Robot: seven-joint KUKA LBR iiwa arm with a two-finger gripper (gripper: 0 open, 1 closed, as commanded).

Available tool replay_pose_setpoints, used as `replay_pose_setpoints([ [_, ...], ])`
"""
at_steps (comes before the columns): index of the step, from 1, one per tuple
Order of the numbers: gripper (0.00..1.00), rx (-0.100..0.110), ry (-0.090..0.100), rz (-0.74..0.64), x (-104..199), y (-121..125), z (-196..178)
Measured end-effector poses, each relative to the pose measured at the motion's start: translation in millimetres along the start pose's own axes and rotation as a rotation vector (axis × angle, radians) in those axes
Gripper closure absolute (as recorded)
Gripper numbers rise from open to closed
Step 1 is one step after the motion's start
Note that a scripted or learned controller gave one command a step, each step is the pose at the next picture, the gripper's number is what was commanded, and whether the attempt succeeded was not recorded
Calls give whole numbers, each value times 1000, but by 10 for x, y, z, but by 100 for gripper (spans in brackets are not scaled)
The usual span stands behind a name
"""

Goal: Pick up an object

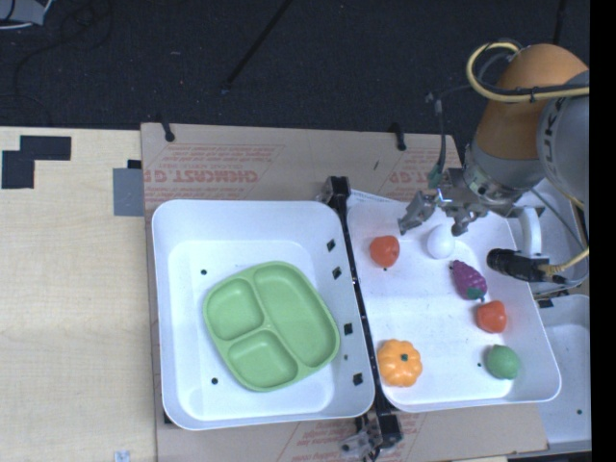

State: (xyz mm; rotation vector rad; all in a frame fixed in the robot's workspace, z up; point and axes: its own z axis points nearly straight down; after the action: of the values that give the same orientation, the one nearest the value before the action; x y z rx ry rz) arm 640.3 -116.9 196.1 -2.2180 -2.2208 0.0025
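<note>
Just below the spread-open gripper sits a small, round white ball.

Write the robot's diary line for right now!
claw: open, above white ball | holding: nothing | right bin: six toys | left bin: green plate

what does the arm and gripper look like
The arm is grey with a rounded orange band above the wrist and a yellowish cable looped over it. The gripper is a dark grey metal two-finger unit with thin black wires running up from it.
</note>
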Motion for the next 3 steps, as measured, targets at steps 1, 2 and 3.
replay_pose_setpoints([
  [1,0,4,0,0,16,-24,641],
  [2,0,3,0,1,33,-32,1115],
  [3,100,2,0,2,27,-26,986],
])
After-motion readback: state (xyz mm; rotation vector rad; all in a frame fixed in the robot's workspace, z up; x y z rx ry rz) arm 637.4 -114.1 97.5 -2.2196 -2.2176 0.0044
